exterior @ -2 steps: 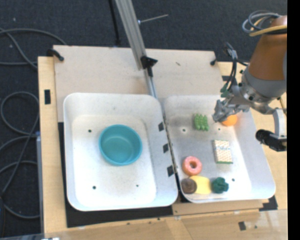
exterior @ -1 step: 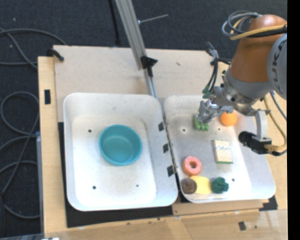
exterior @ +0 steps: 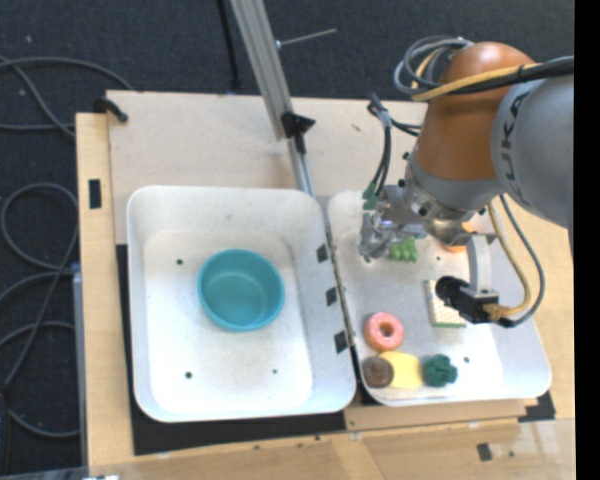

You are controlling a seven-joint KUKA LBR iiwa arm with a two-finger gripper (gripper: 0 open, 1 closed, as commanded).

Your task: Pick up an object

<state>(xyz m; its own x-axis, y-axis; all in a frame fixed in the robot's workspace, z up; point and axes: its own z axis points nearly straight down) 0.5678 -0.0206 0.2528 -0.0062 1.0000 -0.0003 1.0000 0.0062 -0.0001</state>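
My gripper (exterior: 377, 240) hangs over the upper left part of the right bin (exterior: 520, 363), its metal fingers pointing down. A green block (exterior: 405, 251) lies just to the right of the fingers, partly hidden by the wrist. Nothing shows between the fingers. Nearer the front of that bin lie a pink doughnut (exterior: 384, 330), a brown round piece (exterior: 378, 370), a yellow block (exterior: 405, 370), a dark green piece (exterior: 439, 369) and a pale cracker-like square (exterior: 444, 312). An orange thing (exterior: 458, 247) peeks out under the arm.
The left bin (exterior: 160, 218) holds a teal bowl (exterior: 241, 288). A slanted aluminium rail (exterior: 270, 68) rises behind the bins. A black cable end (exterior: 468, 301) hangs from the arm over the right bin. Cables lie on the dark floor at left.
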